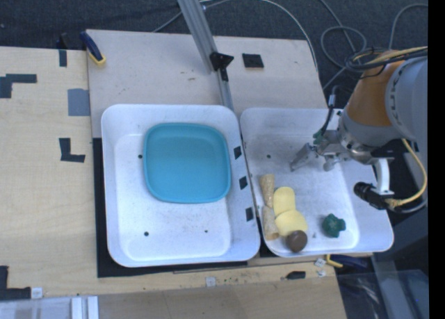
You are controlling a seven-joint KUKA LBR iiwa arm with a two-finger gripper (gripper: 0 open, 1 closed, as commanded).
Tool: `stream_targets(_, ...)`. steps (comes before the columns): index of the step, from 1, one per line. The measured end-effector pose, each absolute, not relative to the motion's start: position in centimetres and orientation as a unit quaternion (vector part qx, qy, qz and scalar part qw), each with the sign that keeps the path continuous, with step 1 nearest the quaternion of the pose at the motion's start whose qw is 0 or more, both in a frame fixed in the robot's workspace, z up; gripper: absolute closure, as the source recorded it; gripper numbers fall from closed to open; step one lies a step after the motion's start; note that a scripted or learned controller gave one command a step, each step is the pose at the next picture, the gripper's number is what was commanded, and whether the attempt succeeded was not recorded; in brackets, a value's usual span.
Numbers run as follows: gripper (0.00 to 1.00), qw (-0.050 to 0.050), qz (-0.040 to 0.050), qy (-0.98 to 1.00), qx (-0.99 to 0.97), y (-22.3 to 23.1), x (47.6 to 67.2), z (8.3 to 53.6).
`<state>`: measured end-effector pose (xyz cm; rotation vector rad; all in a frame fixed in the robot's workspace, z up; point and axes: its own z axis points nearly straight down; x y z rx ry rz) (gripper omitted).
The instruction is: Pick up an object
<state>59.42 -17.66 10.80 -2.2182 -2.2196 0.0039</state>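
Note:
In the right bin (361, 244), several small objects lie along the front-left side. There are two tan cone-like pieces (268, 189), two yellow lumps (284, 201), a brown ball (297, 241) and a small green object (333, 224). My gripper (311, 166) hangs over the middle of this bin, behind and slightly right of the yellow lumps. It is open, its fingers (299, 160) spread, with nothing between them. A blue square plate (186, 162) lies in the left bin (118, 241).
A slanted metal pole (198, 22) rises from behind the bins near their shared wall. Cables (292, 12) loop over the back right. The arm's orange band (368, 99) and a black hose fitting (372, 196) sit over the right bin's right edge.

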Motion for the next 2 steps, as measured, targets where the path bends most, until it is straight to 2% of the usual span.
stream_targets(1, 1.0, 0.0, 0.0003, -0.708, -0.707, -17.7, 59.5, 12.0)
stream_targets(2, 1.0, -0.001, -0.0008, -0.707, -0.707, -18.1, 59.0, 16.5)
